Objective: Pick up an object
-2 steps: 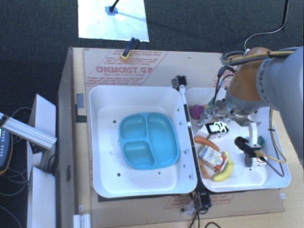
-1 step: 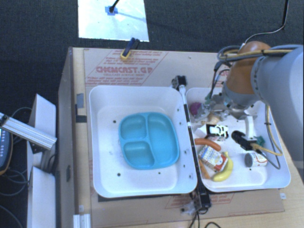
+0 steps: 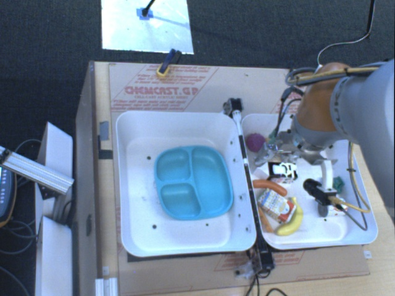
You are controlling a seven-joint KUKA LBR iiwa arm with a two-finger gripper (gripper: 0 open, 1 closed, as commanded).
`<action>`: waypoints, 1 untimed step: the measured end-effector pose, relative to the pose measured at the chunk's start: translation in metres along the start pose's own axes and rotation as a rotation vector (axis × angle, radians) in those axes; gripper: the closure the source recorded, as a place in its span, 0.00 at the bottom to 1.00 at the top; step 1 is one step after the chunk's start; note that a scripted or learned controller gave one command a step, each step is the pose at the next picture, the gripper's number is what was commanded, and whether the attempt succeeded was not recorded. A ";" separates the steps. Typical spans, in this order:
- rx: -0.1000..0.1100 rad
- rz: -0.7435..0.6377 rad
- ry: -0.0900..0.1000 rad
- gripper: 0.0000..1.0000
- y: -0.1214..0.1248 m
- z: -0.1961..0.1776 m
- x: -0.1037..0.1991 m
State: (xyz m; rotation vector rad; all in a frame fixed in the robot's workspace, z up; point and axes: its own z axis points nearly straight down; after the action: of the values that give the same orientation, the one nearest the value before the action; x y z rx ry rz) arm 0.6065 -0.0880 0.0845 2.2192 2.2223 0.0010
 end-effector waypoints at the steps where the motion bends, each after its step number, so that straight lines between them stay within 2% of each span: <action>1: 0.000 0.000 0.000 0.00 -0.038 0.000 0.005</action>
State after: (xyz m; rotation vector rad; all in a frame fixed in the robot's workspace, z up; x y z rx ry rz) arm 0.5685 -0.0833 0.0842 2.2192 2.2226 0.0008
